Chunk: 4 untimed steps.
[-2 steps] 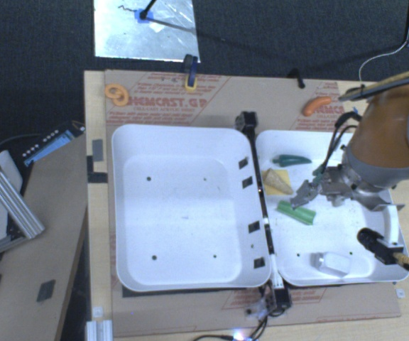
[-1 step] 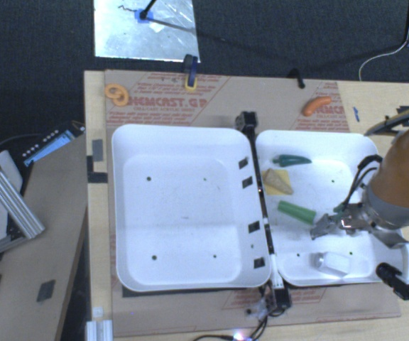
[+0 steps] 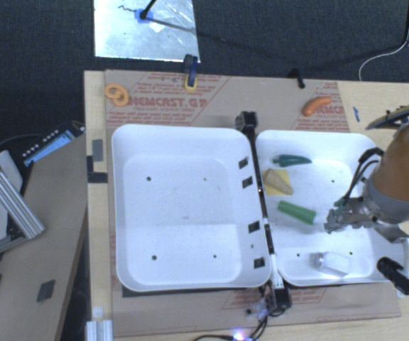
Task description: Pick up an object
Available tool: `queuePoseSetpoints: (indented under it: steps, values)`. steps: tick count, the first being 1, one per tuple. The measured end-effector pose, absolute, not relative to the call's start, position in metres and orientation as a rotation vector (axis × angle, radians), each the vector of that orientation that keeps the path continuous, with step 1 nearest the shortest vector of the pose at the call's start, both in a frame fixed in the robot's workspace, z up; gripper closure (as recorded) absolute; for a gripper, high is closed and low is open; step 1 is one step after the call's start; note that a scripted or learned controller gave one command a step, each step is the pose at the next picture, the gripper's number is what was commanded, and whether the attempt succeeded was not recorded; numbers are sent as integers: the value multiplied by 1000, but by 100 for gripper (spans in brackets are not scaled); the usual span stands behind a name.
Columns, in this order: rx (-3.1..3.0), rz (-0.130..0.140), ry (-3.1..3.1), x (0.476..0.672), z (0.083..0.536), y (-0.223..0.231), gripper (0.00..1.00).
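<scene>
Fingers point(image 3: 332, 222) over right bin point(image 3: 357, 144), grip unclear, beside green stick point(image 3: 296, 212), yellow wedge point(image 3: 277, 182) near

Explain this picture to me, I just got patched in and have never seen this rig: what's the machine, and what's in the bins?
One fixed camera looks down at a slant on a bench with two shallow white bins. The grey arm with the orange band reaches in from the right; its two-finger gripper hangs low over the right bin. That bin holds a dark green pepper-shaped toy, a pale yellow wedge, a bright green cylinder and a small clear plastic piece. Nothing visibly sits between the fingers. The gripper is beside the cylinder's right end.
</scene>
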<state>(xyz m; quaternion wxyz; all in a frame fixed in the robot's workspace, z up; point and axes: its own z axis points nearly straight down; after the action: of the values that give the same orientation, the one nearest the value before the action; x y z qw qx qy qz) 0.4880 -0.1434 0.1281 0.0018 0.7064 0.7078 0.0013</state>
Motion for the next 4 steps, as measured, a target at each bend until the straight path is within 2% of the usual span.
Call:
queuePoseSetpoints:
  steps: [1,2,3,4]
  values:
    - [2197,19,2231,546,232,-58,100]
    - [2204,12,2231,604,257,20,100]
    - [2208,8,2235,608,275,93,100]
    - [2210,9,2227,656,281,137,100]
